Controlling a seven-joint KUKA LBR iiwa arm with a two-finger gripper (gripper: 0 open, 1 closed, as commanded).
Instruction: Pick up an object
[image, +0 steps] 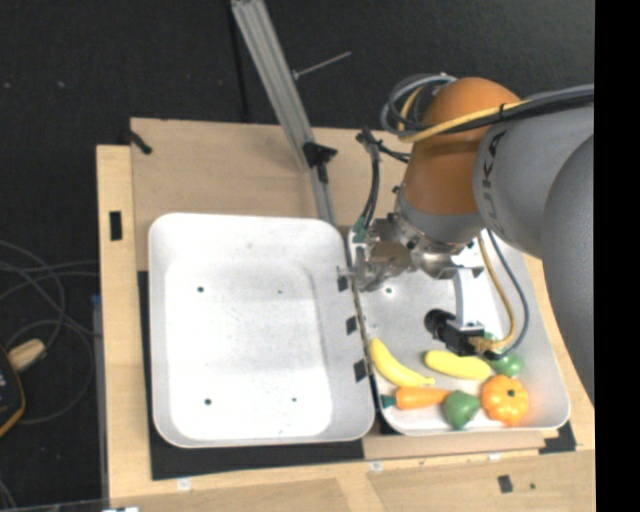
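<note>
Toy food lies at the near end of the right bin: a yellow banana, a second yellow banana-like piece, an orange carrot, a green piece, an orange pumpkin-like fruit and a small green piece. My gripper hangs over the right bin's far left part, close to the wall between the bins and well above the food. Nothing shows in it.
The left bin sits beside the right one. A slanted metal rail runs from the top down to the bins' shared edge. The wooden bench frames both bins.
</note>
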